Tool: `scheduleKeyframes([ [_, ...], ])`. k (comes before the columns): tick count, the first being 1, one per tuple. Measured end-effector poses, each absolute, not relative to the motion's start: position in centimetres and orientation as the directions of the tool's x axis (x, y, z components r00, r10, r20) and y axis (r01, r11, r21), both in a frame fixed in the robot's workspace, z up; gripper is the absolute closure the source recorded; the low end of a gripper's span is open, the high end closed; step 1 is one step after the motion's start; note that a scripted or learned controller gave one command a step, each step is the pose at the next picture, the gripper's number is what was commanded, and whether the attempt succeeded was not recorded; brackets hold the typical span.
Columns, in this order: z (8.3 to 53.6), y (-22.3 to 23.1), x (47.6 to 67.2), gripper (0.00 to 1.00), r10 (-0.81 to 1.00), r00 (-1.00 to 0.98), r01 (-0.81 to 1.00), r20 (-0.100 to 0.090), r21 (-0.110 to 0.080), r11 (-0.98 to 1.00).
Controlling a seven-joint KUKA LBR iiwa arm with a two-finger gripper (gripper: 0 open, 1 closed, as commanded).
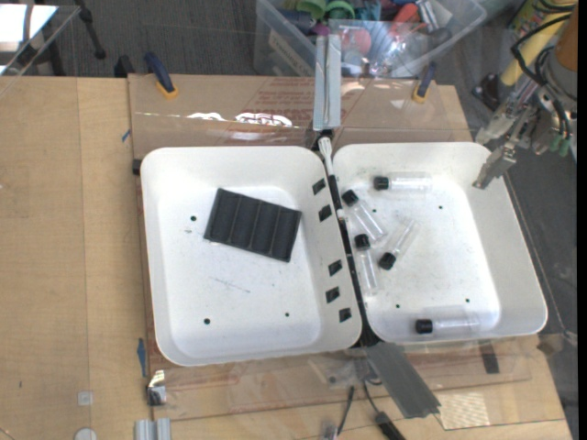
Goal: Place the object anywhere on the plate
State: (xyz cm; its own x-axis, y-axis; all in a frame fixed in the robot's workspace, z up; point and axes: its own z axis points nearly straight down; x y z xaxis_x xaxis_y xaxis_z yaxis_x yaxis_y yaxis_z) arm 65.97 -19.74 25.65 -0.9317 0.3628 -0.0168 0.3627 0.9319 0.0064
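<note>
Over on the right bin (514, 273), clear vials with black caps lie scattered: one near the top (404, 183), a cluster by the divider (362, 223), one tilted near the middle (396, 244), and one alone at the bottom edge (449, 324). Across the divider, the left bin (174, 319) bears the plate (253, 225), a dark ribbed slab lying flat and slightly askew.

Up at the right bin's top right corner sits the gripper (491, 170), well apart from every vial, nothing between its tips. Whether those tips stand wide or narrow is too small and blurred to judge, so that one goes uncalled.

Now, the handling. These vials look light, stiff and smooth, likely plastic or glass, so they are liable to roll away or squirt out of a pinch. The best hold is probably across the barrel at mid-length, jaws square to the long axis, rather than on the cap end. The lone bottom vial looks the cleanest pick, with free space around it; the cluster by the divider is crowded, and neighbours could get nudged. Once lifted, it should carry easily, though it may roll on the ribbed plate.
</note>
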Motion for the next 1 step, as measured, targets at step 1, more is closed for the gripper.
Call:
scheduleKeyframes([
  [1, 26.82, -19.79, 66.12, 1.0, 0.366, -0.93, 0.366, -0.025, 0.01, 0.931],
])
